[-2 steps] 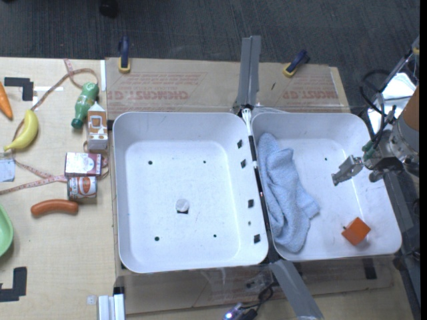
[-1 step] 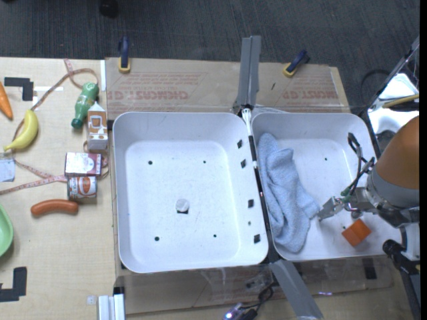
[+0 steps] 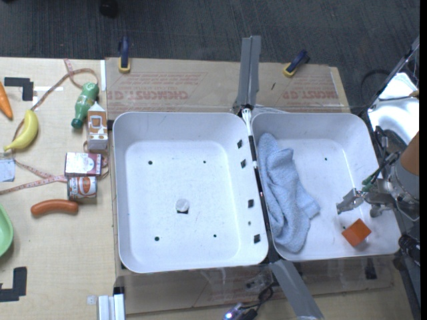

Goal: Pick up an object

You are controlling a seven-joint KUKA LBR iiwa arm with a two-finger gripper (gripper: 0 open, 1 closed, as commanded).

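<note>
An orange block [image 3: 357,233] lies in the right bin [image 3: 313,122] near its front right corner. My gripper [image 3: 359,207] hangs just above and behind the block, reaching in from the right edge. It is open, and nothing sits between its fingers. A crumpled light blue cloth [image 3: 285,189] lies along the left side of the same bin. In the left bin [image 3: 133,245] there is a small pale round object [image 3: 182,207].
On the wooden bench left of the bins lie a banana [image 3: 24,131], a green bottle [image 3: 85,103], a small carton [image 3: 97,131], a can [image 3: 82,187], a sausage [image 3: 54,208] and a carrot [image 3: 5,103]. A grey post [image 3: 249,72] stands behind the bins' divide.
</note>
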